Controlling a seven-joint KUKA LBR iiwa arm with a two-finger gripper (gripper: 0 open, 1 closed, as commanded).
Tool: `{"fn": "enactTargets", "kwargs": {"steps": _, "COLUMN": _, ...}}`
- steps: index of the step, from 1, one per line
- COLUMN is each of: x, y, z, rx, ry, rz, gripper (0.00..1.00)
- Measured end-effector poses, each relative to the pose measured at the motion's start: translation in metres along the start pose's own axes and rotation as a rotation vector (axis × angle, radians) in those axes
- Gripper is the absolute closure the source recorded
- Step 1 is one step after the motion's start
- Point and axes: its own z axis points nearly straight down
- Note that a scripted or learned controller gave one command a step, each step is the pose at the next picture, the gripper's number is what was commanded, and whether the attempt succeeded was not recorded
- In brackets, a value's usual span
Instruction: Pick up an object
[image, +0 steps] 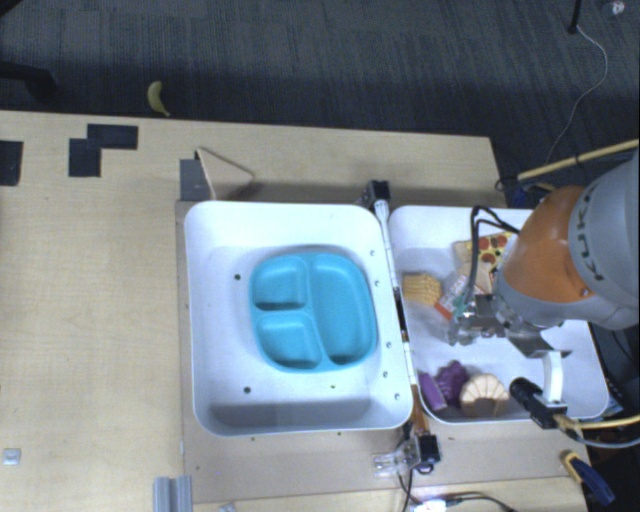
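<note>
A: What lies around the work area?

B: 2 shallow white bins sit side by side on the pale wooden bench (90, 330). The left white bin (215, 300) holds a turquoise plastic tray with 3 compartments (312, 310), flat in the middle of its floor. The right white bin (415, 235) holds the loose things: a tan waffle-textured piece (421, 289) near its left wall, a purple bunch-of-grapes toy (445, 384) and a beige scalloped shell-shaped toy (484, 395) just beside it along the near wall, and a flat yellow-and-red printed card or packet (487, 250) toward the far side.

A: Anything in the way?

B: The grey arm with its orange band (545, 255) reaches in from the right and covers much of the right bin, partly hiding the printed piece. A black cable (490, 213) loops over the bin's far rim.

A: And the gripper?

B: The gripper (462, 322) points down over the middle of the right bin. It is small and blurred, so I cannot tell how it is set or whether anything is in it; at best something pale and clear may sit just above it.

A: Where are the objects relative to it?

B: The waffle piece is near, toward the left. The grapes and shell lie toward the near wall, apart from the gripper.
</note>
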Motion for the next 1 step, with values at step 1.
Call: {"fn": "enactTargets", "kwargs": {"steps": 1, "x": -0.0556, "y": 0.0211, "z": -0.0102, "rx": 0.011, "ry": 0.000, "rz": 0.003, "gripper": 1.00}}
